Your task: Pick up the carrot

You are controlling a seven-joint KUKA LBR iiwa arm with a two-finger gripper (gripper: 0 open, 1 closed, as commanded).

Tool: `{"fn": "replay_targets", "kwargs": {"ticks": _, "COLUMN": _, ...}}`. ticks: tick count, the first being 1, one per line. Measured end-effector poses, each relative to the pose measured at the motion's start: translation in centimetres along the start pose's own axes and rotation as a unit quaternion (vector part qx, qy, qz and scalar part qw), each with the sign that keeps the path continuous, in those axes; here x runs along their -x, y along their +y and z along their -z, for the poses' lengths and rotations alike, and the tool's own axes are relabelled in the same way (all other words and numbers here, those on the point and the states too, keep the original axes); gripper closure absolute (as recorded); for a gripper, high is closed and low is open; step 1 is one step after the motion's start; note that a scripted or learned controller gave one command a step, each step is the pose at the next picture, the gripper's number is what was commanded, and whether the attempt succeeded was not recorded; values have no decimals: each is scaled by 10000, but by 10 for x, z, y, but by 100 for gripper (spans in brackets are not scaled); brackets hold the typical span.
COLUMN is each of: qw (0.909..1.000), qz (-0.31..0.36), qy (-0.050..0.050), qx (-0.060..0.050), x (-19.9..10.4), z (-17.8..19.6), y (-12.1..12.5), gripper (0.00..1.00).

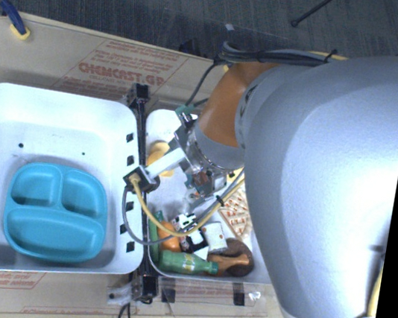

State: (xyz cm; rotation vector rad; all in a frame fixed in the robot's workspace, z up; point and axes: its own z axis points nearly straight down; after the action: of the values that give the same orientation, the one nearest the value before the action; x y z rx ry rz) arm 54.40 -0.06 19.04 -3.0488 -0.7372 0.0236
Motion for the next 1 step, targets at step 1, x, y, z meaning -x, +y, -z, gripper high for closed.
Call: {"fn": "replay_targets", "kwargs": {"ticks": 1, "qw": 9980, "qz": -639, "qy": 10, "qx": 12, "x": -20, "z": 1, "y": 37, "gripper": 0}}
